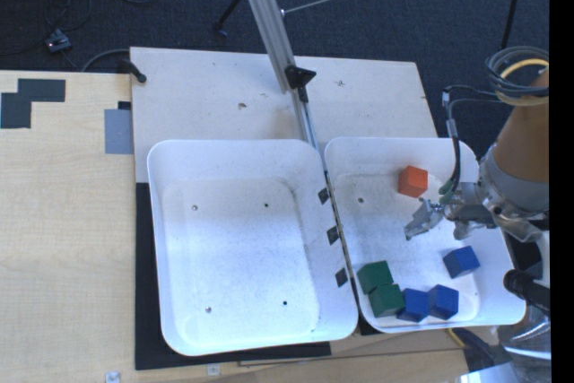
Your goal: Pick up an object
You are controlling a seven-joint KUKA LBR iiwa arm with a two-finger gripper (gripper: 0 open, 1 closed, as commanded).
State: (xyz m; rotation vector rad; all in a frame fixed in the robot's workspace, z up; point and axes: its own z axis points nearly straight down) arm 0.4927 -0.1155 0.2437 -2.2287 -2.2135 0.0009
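So the metal two-finger claw (423,222) is hanging over the right shallow white plastic bin (359,159), and honestly I can't tell how wide it's set. Nothing sits between its tips. The small orange cube (413,181) is just up and left of it, apart. A blue cube (461,261) lies just below-right, and further down there's a cluster: two green cubes (380,286) and two more blue blocks (429,303).

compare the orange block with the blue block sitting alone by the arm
The orange block lies toward the far side of the right bin, beyond the end effector; the lone blue block lies nearer the camera, close to two other blue blocks. They differ in colour. Both are small cubes of similar size, resting free on the bin floor.
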